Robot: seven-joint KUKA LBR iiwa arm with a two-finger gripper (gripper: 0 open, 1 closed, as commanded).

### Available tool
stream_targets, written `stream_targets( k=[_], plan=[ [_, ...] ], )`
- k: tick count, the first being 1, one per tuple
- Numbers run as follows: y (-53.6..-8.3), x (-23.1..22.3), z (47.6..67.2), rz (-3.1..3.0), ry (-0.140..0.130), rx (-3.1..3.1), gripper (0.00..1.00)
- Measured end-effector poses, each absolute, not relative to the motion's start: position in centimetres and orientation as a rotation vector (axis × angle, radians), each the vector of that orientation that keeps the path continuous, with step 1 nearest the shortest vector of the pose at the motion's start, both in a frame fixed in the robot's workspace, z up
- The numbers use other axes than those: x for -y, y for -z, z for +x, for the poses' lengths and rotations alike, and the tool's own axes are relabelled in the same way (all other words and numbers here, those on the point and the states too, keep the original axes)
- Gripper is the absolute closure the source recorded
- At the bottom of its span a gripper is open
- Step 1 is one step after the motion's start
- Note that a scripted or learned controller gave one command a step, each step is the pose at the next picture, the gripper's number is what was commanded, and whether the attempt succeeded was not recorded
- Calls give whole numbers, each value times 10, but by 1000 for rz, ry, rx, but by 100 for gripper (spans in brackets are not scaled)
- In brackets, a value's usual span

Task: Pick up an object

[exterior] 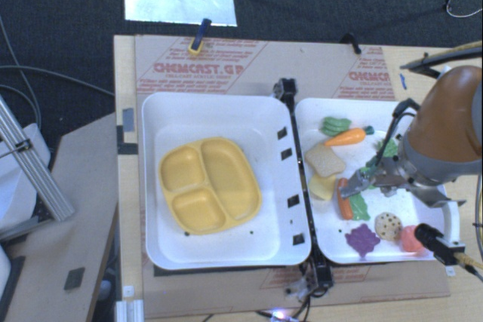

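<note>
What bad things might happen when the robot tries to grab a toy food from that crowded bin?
1. The end effector sits low among tightly packed toys: the orange sausage-like piece, a green piece and a yellow wedge. It might pinch two at once, or just nudge them aside.
2. The cookie and purple grapes lie close by, so a bump could scatter them.
3. The arm covers part of the right bin, so toys beneath may get knocked.
</note>
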State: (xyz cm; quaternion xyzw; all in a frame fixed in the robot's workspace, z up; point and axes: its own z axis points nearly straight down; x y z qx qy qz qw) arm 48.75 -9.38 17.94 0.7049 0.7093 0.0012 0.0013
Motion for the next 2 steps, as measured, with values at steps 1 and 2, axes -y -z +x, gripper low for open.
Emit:
stream_targets(
  k=[1, 2],
  plan=[
    [-81, 88, 487, 2218, -1, -2222, 0],
    [-97, 89, 489, 2214, -7, -2217, 100]
  ],
)
